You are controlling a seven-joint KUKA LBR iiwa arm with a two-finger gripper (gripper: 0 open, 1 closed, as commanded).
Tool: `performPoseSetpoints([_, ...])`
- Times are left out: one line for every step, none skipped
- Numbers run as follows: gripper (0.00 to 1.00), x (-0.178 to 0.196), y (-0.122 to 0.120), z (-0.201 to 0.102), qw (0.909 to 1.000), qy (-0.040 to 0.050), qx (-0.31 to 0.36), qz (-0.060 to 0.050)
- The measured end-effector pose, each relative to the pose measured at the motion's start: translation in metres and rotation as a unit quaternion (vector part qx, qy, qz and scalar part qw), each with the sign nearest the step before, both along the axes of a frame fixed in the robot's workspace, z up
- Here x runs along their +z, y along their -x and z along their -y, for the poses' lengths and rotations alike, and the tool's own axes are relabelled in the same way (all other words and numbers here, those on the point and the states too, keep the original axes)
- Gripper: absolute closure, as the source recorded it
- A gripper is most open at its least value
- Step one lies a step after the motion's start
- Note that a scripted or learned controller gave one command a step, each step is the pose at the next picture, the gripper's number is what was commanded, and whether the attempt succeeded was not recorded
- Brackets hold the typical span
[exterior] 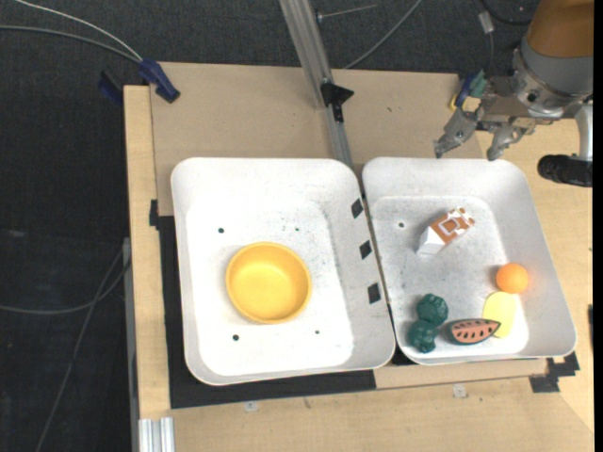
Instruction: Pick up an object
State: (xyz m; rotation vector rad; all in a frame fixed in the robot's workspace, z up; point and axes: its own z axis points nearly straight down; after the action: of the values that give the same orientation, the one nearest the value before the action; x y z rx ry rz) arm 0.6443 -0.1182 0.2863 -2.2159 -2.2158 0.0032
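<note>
While cables (57, 22) cross dark floor, two bins (273, 182) rest on the bench (245, 111).

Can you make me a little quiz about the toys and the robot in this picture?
1. True or false: the yellow bowl sits in the left bin.
2. Which toy lies nearest the orange ball? A) green broccoli toy B) yellow block C) small carton
3. Fill in: the gripper hangs open above the right bin's far ____.

Key: 1 true; 2 B; 3 rim
</note>
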Motion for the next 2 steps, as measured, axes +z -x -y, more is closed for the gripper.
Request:
performPoseSetpoints([0.00,-0.053,-0.008,-0.006,1.0000,0.0001,0.001,-0.003])
performPoseSetpoints([0.00,-0.098,-0.013,-0.012,1.0000,0.0000,0.001,-0.004])
